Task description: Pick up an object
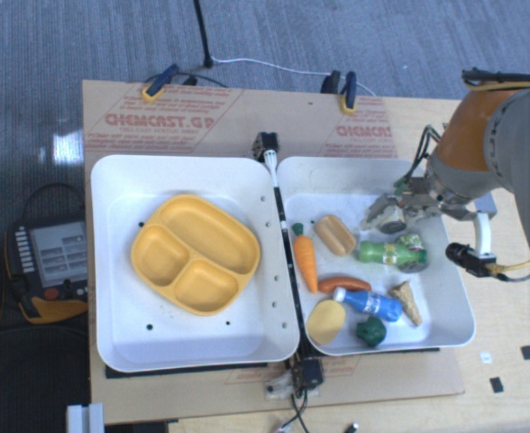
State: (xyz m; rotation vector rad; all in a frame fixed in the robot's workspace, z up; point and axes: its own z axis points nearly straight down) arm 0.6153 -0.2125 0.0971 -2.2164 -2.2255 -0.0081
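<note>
My gripper (384,218) hangs over the back part of the right bin (445,332), its fingers spread open with nothing between them. Just below it lies a green bottle (391,253). To its left rests a hot dog bun (334,234), and further left an orange carrot (305,262) lies along the bin's left wall. Toward the front are a red pepper (343,284), a blue bottle (373,305), a yellow fruit (326,321), a small green piece (370,333) and a tan piece (408,301).
The left bin (121,332) holds a yellow divided plate (196,253). A black clip (267,144) sits where the bins meet at the back. The arm's orange band (470,133) reaches in from the right. A cable (481,262) runs beside the right bin.
</note>
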